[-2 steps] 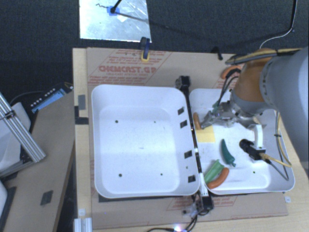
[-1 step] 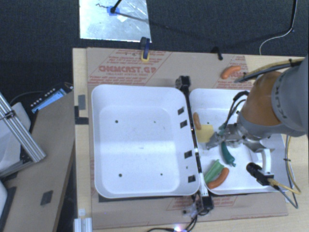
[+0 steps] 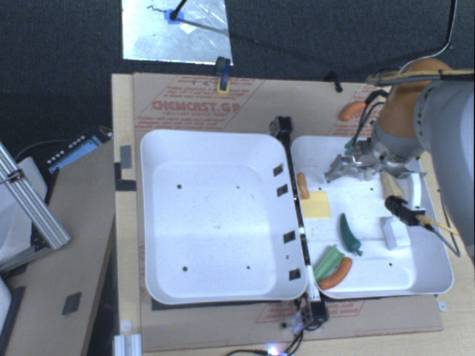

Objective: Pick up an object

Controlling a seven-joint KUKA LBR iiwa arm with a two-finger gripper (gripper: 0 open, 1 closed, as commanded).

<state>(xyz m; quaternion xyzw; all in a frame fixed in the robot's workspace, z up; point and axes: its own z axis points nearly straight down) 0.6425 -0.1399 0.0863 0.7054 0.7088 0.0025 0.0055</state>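
camera view: arm [image 3: 434, 117] enters from right, cut off by frame edge, covers right bin [image 3: 371, 282] far-right corner. gripper [image 3: 340, 170] low over bin's far edge, fingers spread, nothing between them. hot dog [image 3: 302, 185] at left wall, just left of gripper. yellow block [image 3: 317, 204] beside it, nearer centre. dark green pepper [image 3: 349, 233] mid-bin. light green piece [image 3: 327, 261] and sausage [image 3: 335, 273] touching at near-left corner. white block [image 3: 394, 233] near right edge. left bin [image 3: 215, 213] alongside.
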